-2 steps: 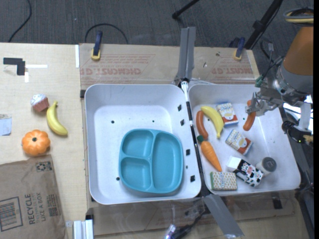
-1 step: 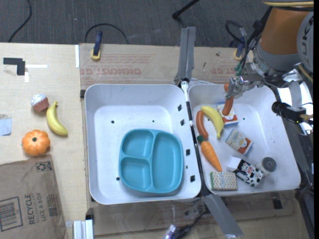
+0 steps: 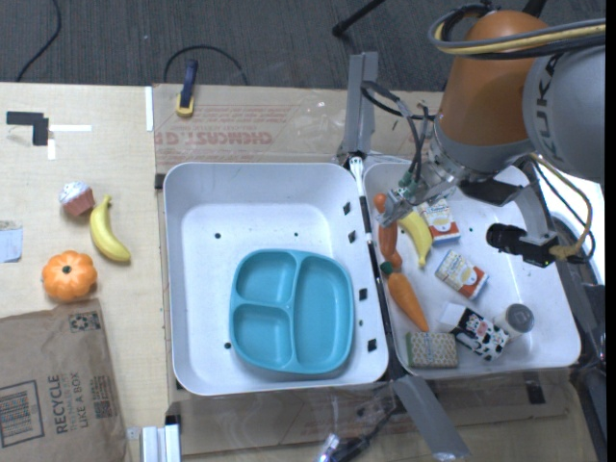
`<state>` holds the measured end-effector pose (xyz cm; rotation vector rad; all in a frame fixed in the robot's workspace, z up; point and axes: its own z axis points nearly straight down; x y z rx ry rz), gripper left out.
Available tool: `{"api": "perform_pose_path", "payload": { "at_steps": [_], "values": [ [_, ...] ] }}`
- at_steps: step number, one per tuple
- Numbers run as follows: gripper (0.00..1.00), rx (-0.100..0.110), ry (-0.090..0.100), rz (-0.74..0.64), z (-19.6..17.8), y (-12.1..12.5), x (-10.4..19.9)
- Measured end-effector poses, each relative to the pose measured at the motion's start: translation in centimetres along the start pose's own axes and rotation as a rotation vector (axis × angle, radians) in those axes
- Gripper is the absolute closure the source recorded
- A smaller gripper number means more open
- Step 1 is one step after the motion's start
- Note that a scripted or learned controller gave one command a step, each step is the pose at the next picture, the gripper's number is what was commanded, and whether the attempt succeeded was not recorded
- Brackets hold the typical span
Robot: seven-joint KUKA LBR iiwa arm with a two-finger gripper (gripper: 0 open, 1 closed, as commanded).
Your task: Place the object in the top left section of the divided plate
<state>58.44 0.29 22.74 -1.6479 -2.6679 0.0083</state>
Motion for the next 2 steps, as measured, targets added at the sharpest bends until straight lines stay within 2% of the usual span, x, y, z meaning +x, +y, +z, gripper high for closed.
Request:
{"api": "perform_pose_path", "payload": {
  "at_steps": [1,2],
  "values": [
    [1.0,0.001,0.0,-0.14,0.5,-4.2,7.1],
    [1.0,0.0,-0.002,-0.15,-1.9,1.1,11.5]
  ]
}}
